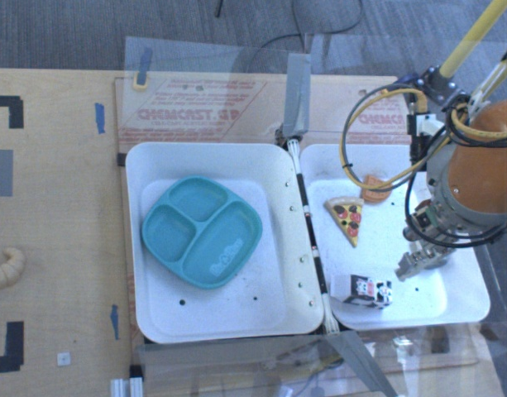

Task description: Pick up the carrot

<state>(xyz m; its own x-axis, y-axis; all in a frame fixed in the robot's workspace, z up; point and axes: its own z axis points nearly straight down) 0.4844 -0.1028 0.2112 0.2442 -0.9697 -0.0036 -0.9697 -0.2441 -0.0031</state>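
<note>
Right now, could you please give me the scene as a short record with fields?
left bin: left bin, holds a teal divided plate
right bin: right bin, holds three small items
pizza slice: pizza slice, flat near the right bin's left side
orange item: orange item, near the far wall, partly behind a yellow cable; possibly the carrot
small black-and-white item: small black-and-white item, near the front wall
gripper: gripper, over the right bin, right of the pizza slice, nothing seen in it
bench: croissant-shaped toy at far left
</note>
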